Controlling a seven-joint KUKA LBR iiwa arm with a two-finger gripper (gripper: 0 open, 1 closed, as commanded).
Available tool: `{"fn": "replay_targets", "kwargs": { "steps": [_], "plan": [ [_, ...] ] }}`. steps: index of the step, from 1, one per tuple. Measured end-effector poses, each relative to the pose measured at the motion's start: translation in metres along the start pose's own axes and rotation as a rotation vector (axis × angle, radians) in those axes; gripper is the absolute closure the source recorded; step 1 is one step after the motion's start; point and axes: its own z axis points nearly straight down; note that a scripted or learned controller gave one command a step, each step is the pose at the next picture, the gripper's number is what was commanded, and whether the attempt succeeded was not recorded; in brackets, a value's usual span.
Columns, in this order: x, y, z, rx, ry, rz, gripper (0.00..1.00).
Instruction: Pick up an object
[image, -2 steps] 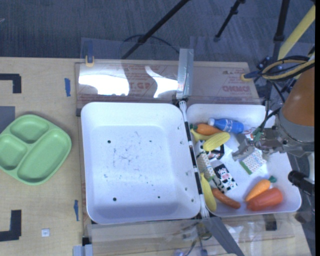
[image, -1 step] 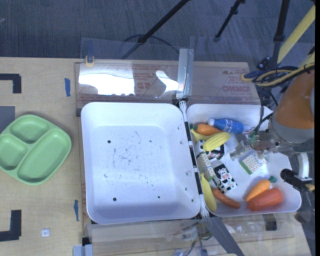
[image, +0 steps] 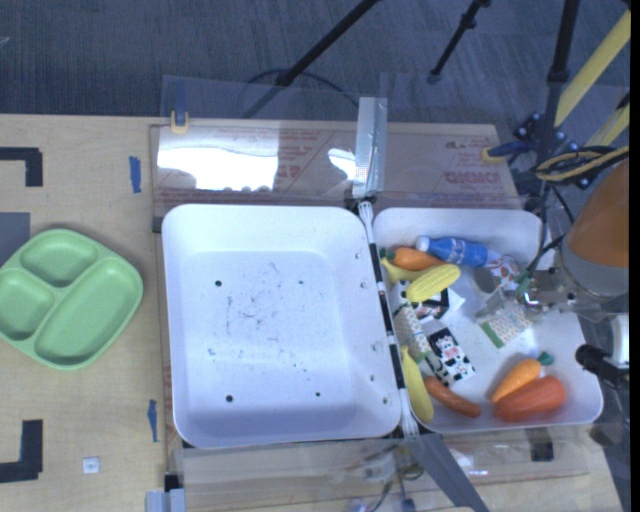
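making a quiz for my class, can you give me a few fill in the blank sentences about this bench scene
1. The toys all lie in the ____ white bin.
2. The divided plate left of the bins is ____ in colour.
3. The blue bottle lies near the ____ edge of its bin.
4. The corn cob lies just below a ____ carrot.

Missing words: right; green; far; orange

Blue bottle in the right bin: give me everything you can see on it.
The blue bottle looks like plastic, with a white cap at its left end and a paler, label-like patch toward its right end. It lies on its side, roughly level across the frame, near the back wall of the right bin. Just in front of it sit an orange toy vegetable and a corn cob; whether they touch it is unclear.
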Motion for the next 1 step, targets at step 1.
{"fn": "replay_targets", "kwargs": {
  "steps": [1],
  "plan": [
    [0.0023,0.0045,-0.0124,-0.011,-0.002,-0.005,1.0]
  ]
}}
